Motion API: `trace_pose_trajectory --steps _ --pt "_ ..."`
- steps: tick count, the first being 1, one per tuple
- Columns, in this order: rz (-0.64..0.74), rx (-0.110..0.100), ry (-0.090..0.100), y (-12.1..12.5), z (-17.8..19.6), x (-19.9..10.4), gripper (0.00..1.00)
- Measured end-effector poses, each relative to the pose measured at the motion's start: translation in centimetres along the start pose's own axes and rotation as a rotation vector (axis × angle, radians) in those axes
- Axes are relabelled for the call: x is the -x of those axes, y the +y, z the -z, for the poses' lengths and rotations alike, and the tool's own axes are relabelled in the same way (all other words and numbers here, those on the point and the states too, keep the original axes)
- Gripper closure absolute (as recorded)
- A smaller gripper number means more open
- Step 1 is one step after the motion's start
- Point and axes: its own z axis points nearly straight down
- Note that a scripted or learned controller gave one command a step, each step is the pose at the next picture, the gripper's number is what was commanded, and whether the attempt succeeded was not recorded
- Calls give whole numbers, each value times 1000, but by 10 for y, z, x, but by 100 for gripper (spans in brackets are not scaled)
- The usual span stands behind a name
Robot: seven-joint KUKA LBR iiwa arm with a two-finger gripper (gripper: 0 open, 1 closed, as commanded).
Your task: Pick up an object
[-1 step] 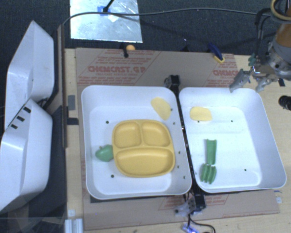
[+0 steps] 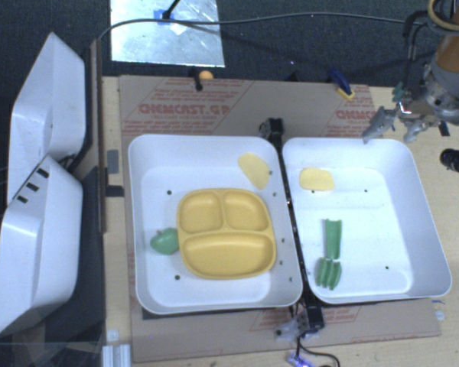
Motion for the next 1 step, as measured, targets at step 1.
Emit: trace_pose_trajectory --steps 1 --pt "0 -5 1 -1 -62 -2 0"
